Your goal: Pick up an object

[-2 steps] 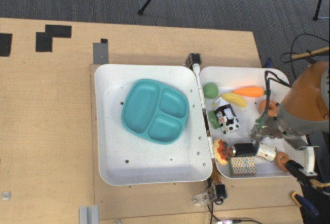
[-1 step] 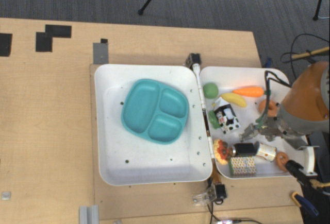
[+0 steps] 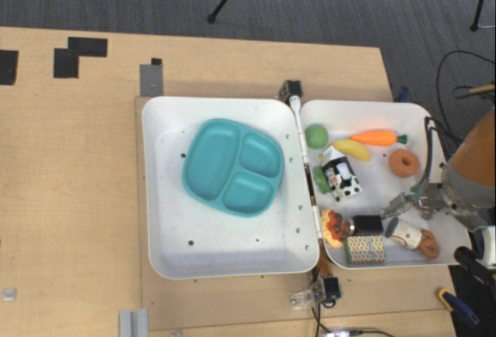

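Note:
The right bin point(image 3: 415, 112) holds several small objects. An orange carrot point(image 3: 377, 139) and a yellow banana point(image 3: 350, 149) lie at the back beside a green ball point(image 3: 315, 135). A brown donut point(image 3: 403, 163) sits near the right wall. A black-and-white cow toy point(image 3: 341, 176) is in the middle. Along the front lie a red-and-yellow piece point(image 3: 334, 226), a black block point(image 3: 366, 225), a patterned cylinder point(image 3: 364, 249) and a white-and-brown piece point(image 3: 414, 238). My gripper point(image 3: 411, 205) hangs low over the bin's front right, just above the white-and-brown piece and right of the black block.
The left bin point(image 3: 178, 250) bears a teal divided plate point(image 3: 232, 165). A ridge point(image 3: 304, 165) separates the two bins. The arm's orange band point(image 3: 474, 157) stands over the right bin's right wall. Cables lie off the bench at right.

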### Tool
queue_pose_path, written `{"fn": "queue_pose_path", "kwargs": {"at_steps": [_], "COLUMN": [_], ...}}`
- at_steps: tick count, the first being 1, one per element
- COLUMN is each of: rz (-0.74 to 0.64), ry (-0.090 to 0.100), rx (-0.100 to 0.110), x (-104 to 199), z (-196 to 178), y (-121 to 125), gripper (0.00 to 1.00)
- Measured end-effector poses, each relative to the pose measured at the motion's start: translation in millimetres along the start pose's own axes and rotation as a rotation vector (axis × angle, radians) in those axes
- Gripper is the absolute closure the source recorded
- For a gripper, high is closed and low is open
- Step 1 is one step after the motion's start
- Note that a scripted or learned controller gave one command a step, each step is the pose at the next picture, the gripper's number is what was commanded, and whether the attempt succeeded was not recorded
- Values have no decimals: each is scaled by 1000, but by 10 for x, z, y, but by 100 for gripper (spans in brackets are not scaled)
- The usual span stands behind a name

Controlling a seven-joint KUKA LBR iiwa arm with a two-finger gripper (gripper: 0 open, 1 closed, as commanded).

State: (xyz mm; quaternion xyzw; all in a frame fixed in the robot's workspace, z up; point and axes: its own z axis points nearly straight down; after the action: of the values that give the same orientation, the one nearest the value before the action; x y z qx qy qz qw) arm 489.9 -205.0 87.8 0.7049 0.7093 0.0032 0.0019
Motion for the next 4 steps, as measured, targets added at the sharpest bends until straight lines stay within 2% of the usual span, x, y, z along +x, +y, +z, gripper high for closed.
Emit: {"fn": "queue_pose_path", "kwargs": {"at_steps": [1, 2, 3, 4], "rz": [3, 3, 3, 0], "ry": [-9, -7, -7, -4], "rx": [-5, -11, -3, -3], "x": [243, 994, 1160, 1139], "z": [-1, -6, 0, 8], "y": [4, 25, 215, 735], "gripper": [0, 0, 0, 0]}}
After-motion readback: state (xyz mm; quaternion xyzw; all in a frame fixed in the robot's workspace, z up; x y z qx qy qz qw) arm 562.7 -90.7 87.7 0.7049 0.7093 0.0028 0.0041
